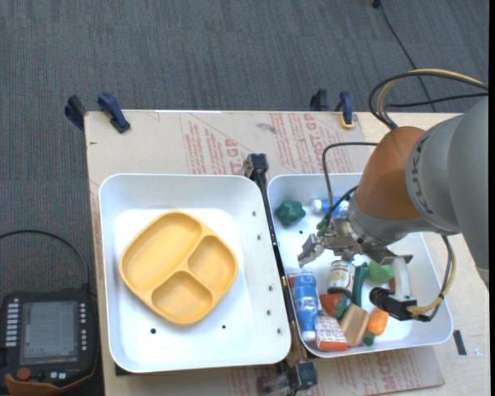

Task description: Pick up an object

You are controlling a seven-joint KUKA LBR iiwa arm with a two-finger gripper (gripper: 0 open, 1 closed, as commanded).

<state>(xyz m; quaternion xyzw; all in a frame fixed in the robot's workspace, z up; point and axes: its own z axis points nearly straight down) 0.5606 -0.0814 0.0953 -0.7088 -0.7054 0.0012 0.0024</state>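
A yellow divided plate (179, 266) is being carried by the left bin (115, 221). In the right bin (433, 258), the tool (313, 250) is being held spread, gripping nothing, above the blue tube (304, 297) among clutter.

The arm (445, 180) is a thick grey tube with faint raised lettering on its casing, ending in a rounded orange band (388, 184). Below that sits a metal gripper (313, 250) of bare silvery parts. Black and yellow cables (412, 81) loop above the band.
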